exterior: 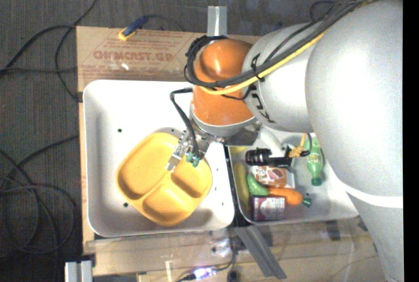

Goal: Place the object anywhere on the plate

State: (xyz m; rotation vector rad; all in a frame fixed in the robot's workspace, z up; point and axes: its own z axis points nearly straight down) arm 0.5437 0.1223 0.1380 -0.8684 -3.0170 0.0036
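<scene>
A yellow divided plate (pixel 160 177) lies in the left white bin (pixel 105 110), near its front right. My gripper (pixel 185 154) hangs just over the plate's right rim, under the orange wrist band. A small green bit shows at its tip, too small to identify. In the right bin (pixel 340 209) lie an orange carrot (pixel 285 196), a green bottle (pixel 315 163), a dark bottle (pixel 265 157) and a dark red jar (pixel 268 209).
The big grey arm covers most of the right bin and the upper right of the view. Cardboard (pixel 131 58) lies behind the left bin. Cables trail on the dark floor to the left.
</scene>
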